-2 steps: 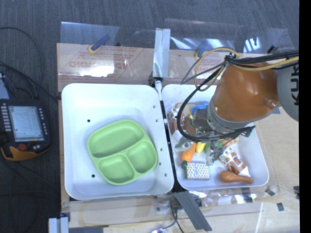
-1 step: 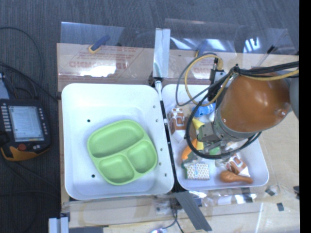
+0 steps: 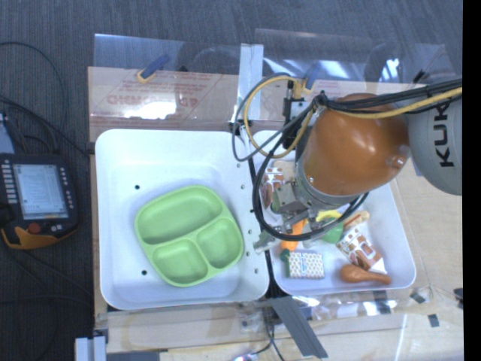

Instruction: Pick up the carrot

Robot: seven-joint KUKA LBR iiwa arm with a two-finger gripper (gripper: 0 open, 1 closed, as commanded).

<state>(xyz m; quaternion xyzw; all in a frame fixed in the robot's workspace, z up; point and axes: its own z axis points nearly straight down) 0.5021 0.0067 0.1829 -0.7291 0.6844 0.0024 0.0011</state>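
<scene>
Bench holds two white bins side by side: left bin has a green tray, right bin is cluttered with toy food. Arm hangs over the right bin, gripper low at its left side; jaw state hidden, cannot tell. Carrot lies just under the gripper, next to a patterned block. Dark carpet around the bench, pendant on the floor at left.

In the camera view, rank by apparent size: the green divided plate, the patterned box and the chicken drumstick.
1. green divided plate, by far the largest.
2 and 3. patterned box and chicken drumstick: they look alike in size, so no ranking.
</scene>
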